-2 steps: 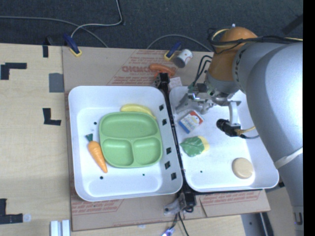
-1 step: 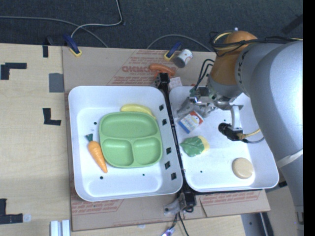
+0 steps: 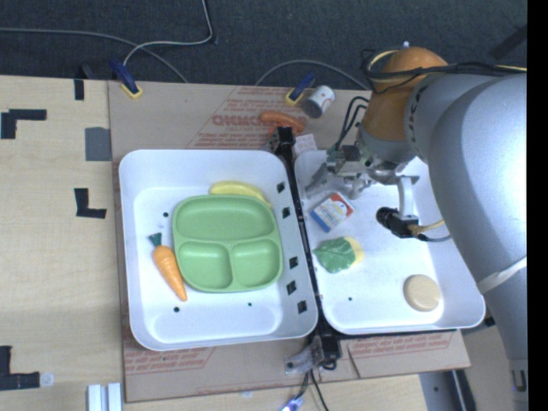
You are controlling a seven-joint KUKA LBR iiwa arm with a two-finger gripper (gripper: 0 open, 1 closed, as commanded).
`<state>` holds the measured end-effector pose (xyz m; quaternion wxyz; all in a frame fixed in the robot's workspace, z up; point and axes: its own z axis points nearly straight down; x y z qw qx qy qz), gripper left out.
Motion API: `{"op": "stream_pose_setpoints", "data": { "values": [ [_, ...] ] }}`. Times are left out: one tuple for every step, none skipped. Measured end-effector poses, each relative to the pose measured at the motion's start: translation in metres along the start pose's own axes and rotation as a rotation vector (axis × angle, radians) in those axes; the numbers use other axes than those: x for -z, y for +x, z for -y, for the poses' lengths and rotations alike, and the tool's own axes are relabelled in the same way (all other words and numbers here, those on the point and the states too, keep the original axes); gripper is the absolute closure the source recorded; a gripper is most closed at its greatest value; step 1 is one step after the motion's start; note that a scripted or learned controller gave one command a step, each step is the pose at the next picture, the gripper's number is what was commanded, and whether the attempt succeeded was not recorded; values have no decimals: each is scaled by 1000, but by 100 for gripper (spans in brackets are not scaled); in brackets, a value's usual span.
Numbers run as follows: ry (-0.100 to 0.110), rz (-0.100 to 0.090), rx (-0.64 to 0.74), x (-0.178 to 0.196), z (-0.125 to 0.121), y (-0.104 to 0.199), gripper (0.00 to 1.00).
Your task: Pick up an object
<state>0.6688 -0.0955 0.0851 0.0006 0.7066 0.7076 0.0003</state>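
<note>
Hovering low over the right bin (image 3: pixel 445 315), the pincer (image 3: pixel 341 171) is seen just above the small blue-and-red packet (image 3: pixel 330 211), which lies toward the divider, long axis slanted; whether the pincer is clenched or released cannot be told.

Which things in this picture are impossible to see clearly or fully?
- Gripper, camera view: the wrist hides part of it.
- Yellow item, camera view: the green divided plate covers most of it, so its kind is unclear.
- Small packet, camera view: its print is too small to read.
- Right bin, camera view: the arm covers its far right side.
</note>
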Motion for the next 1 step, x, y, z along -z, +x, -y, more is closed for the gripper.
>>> {"op": "stream_pose_setpoints", "data": {
  "values": [
    [-1, 2, -1, 0, 11, 1, 0]
  ]
}}
